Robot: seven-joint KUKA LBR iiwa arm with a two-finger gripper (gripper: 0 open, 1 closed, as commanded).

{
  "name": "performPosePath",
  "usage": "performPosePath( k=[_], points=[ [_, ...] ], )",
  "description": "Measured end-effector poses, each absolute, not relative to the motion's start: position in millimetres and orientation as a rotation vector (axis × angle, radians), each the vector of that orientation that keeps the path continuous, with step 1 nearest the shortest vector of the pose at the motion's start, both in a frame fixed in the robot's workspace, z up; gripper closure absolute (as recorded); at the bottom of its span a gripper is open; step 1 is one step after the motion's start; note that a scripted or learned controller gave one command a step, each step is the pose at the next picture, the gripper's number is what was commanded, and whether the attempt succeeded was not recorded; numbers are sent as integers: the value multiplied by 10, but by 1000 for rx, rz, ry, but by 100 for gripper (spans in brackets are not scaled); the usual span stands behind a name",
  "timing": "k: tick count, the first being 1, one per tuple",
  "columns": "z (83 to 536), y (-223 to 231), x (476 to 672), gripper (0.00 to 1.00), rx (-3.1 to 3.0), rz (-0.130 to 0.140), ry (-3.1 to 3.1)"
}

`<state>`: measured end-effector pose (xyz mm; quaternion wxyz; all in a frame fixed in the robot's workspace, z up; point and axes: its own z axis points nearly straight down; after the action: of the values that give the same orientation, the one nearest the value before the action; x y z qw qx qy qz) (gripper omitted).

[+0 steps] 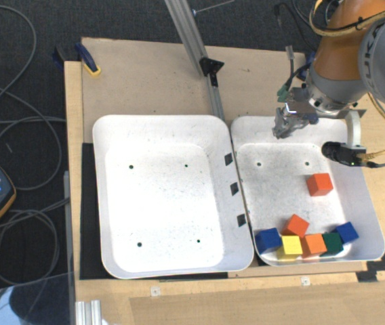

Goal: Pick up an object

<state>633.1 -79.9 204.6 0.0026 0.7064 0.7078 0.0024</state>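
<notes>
My gripper hangs over the far edge of the right bin, and I see nothing held in it. An orange cube lies alone in the middle of that bin, well in front of and to the right of the gripper. Along the near wall sits a cluster of cubes: a blue one, a yellow one, an orange one behind it, another orange one, a green one and a second blue one.
The left bin stands beside the right one, with black clips on the shared wall. A slanted metal rail crosses the back of the bench. A black cable end hangs over the right bin's far right corner.
</notes>
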Motion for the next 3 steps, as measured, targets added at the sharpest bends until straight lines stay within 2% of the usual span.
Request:
performPosePath(
  k=[1, 2, 3],
  points=[
    [2524, -788, 6424, 100, 2215, 8, 2219],
    [2829, -784, 6436, 100, 2216, 7, 2219],
    [2779, -246, 6231, 100, 2218, -1, 2231]
  ],
)
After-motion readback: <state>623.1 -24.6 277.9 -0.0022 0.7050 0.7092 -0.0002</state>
